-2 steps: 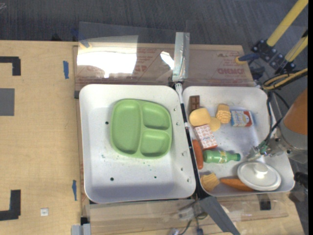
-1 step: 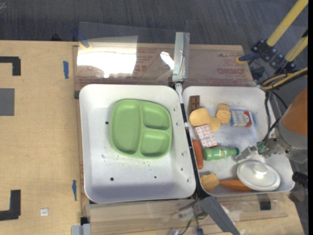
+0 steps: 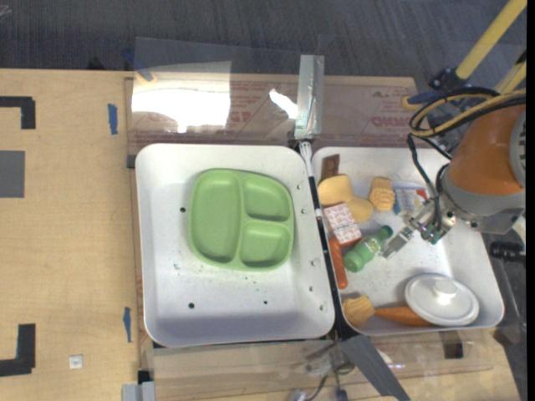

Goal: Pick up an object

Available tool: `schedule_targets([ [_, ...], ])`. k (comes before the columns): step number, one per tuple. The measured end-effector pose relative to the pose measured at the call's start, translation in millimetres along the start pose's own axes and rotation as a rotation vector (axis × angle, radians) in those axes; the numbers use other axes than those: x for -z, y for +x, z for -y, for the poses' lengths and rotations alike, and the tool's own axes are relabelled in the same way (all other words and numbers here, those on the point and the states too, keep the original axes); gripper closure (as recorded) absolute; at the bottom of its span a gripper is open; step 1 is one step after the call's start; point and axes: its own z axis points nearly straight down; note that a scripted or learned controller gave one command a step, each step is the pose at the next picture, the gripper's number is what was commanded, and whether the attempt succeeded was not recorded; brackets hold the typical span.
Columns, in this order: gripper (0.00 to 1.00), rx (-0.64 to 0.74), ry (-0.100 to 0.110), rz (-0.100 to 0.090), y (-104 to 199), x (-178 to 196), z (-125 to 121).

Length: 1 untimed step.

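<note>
Two white bins (image 3: 159,307): one green tray (image 3: 241,218) left, one green bottle (image 3: 364,251) right beside the end effector (image 3: 418,228), grip unreadable.

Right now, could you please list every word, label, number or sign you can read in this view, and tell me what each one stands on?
No text here can be read with confidence.
Red print on the clear panel behind the bins: mirrored and washed out by glare, unreadable.
Pattern on the small pink-and-white box in the right bin: too small to read.
Green bottle: any label is too blurred to read.
Green divided plate in the left bin: no marking seen.
</note>
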Motion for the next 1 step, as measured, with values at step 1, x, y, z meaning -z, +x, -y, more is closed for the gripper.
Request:
schedule_targets([
  [1,0.00,-0.175,0.003,-0.006,85.6,79.0,31.3],
])
